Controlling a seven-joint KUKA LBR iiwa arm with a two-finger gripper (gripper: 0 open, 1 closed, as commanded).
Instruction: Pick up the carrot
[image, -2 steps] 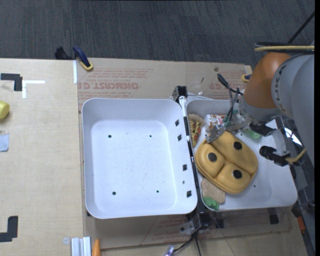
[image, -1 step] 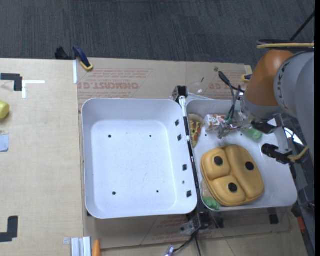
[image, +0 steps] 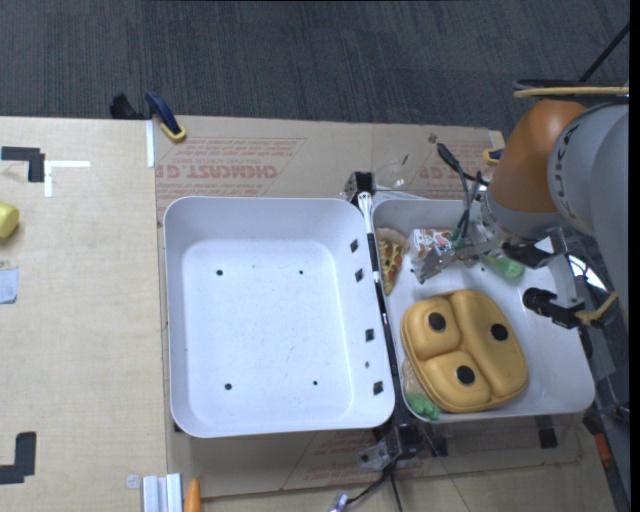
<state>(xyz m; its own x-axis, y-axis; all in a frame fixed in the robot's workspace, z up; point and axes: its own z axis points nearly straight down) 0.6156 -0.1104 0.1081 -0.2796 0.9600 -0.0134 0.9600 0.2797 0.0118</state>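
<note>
The tool sits near an orange thing, perhaps the carrot. Wide or narrow, I cannot tell. Better to center over it first.

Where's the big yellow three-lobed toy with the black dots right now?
The big yellow three-lobed toy lies in the right white bin, toward its front, beside the wall shared with the left white bin. The grey arm's claw is just behind it.

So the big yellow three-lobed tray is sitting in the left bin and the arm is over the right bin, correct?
Not quite. The camera view shows the yellow three-lobed tray in the right bin, not the left bin. The arm is over the right bin, as you said.
</note>
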